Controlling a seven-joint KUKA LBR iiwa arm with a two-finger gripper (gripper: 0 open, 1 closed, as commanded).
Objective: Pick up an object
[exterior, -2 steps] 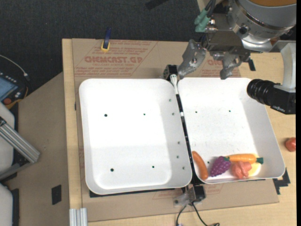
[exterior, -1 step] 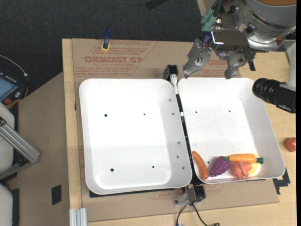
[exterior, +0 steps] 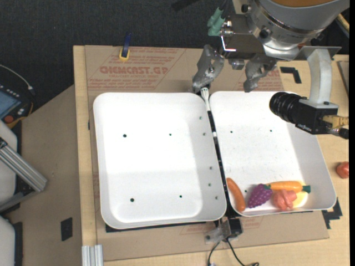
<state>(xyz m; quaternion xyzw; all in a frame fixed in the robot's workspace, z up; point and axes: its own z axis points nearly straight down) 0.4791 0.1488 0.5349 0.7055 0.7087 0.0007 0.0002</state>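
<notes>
- Gripper (exterior: 227, 76) hangs above the far edge of the bins, fingers spread, nothing between them.
- Toy carrot (exterior: 288, 186), grapes (exterior: 259, 195) and sausage (exterior: 236, 194) lie along the right bin (exterior: 260, 143) near edge.
- Judged: nothing picked yet; reach, grasp and lift all remain.

My feed is bright and evenly lit — the white bins (exterior: 155, 154) near glare, a soft shadow crosses the left one toward 7 o'clock, edges stay fairly sharp.

A brown bench (exterior: 144, 65) bears two white bins (exterior: 155, 154).
</notes>
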